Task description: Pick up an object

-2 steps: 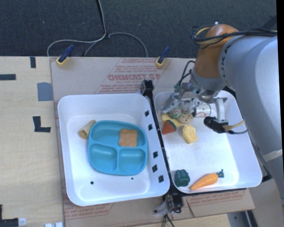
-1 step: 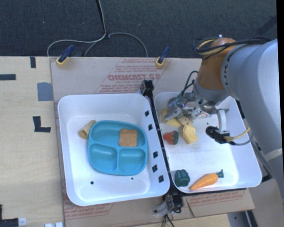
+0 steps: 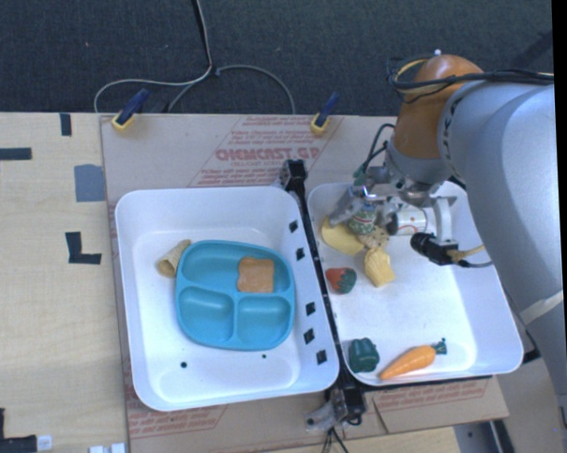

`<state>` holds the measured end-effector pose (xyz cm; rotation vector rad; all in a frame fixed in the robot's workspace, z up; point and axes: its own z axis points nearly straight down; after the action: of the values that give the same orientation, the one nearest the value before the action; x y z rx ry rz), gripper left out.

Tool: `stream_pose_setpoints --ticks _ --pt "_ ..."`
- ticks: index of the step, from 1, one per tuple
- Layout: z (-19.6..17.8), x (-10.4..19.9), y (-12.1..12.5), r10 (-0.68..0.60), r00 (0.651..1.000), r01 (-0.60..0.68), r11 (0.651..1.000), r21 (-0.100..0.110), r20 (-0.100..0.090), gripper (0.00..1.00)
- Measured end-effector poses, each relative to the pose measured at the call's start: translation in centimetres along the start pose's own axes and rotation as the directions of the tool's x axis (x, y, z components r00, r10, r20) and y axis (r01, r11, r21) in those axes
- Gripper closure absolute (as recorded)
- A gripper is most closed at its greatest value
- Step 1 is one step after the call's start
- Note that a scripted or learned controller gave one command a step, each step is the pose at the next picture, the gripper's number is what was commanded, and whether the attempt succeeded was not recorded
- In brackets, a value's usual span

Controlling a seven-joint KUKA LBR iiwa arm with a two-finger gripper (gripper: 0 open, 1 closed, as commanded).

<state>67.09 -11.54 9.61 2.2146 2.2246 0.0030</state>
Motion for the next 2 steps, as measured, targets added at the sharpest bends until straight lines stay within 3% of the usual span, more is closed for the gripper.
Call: stream_pose_setpoints --ticks 2 --pt "1.1 1.7 -0.2 0.003 1.000 -0.003 1.000 0.002 0.003 0.00"
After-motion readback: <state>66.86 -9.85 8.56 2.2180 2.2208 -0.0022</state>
